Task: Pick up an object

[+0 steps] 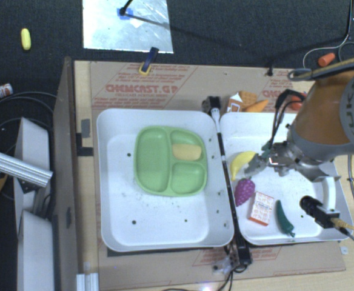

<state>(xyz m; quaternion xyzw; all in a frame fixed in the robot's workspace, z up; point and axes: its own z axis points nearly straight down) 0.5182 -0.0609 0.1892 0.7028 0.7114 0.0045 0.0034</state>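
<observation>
i see the end effector (254, 167) low in the right bin (322, 232), reaching from the right toward that bin's left side. its tip sits just beside the yellow banana-like piece (242, 160) and just above the purple grape cluster (244, 191) — whether it touches either, i can't make out at this angle, and i cannot tell if it is spread or pressed together. nothing is visibly pinched, so i judge the pick as not yet done: the approach looks made, while the grasp and the lift remain.

other candidates lie near in the same bin: a red and white carton (262, 208) just beside the grapes, a dark green pepper-like piece (283, 217) further right, and an orange carrot-like piece (257, 106) at the far rim. the left bin (119, 223) holds a green divided plate (168, 160) with a yellow item (187, 152) in its upper right compartment — well apart from the arm, on the cardboard-covered surface (165, 83).
</observation>
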